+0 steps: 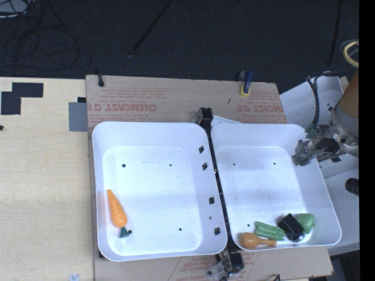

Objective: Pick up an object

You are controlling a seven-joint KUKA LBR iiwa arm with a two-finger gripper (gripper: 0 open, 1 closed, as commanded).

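Note:
An orange carrot toy (116, 209) with a dark green stem lies in the left bin (146, 134) near its front left corner. In the right bin (263, 134), at the front right, lie a tan pear-shaped toy (255, 240), a green pod-like piece (269, 230), a black block (291, 226) and a light green piece (306, 220), packed close together. My gripper (304, 152) hangs at the right bin's right rim, well behind that cluster, with nothing visibly held.
A black divider clip strip (212, 180) runs between the two bins. Both bins rest on a cardboard sheet (176, 98). Cables and the arm's wrist (343, 127) crowd the right edge. A wooden table surface (41, 186) lies to the left.

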